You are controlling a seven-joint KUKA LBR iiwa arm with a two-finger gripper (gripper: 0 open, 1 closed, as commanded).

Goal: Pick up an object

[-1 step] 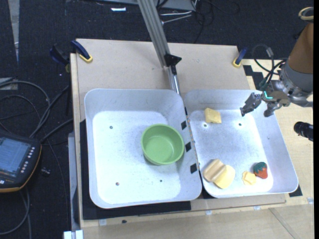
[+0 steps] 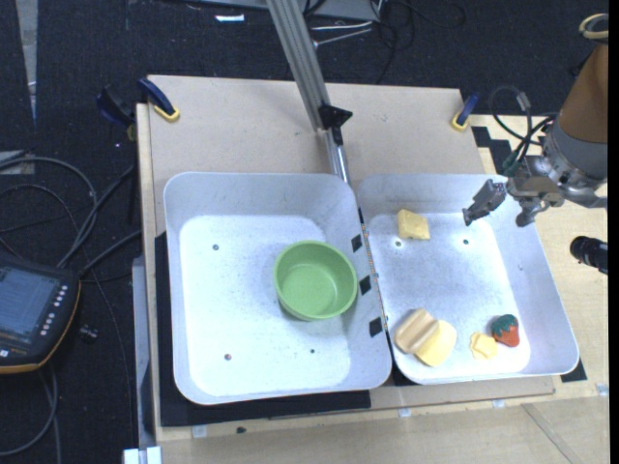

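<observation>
Mounted high above the pale wooden bench [image 2: 251, 124], fixed, looking down at a slant toward its near edge. Far enough off to take in both shallow white plastic bins, the left one [image 2: 193, 259] and the right one [image 2: 527, 288], whole and side by side, plus dark floor with cables beyond the bench's far and left edges. Faces so that the grey arm with the orange band [image 2: 585, 114] enters from the right. Crossed at upper centre by a slanting grey metal pole [image 2: 300, 51].
</observation>
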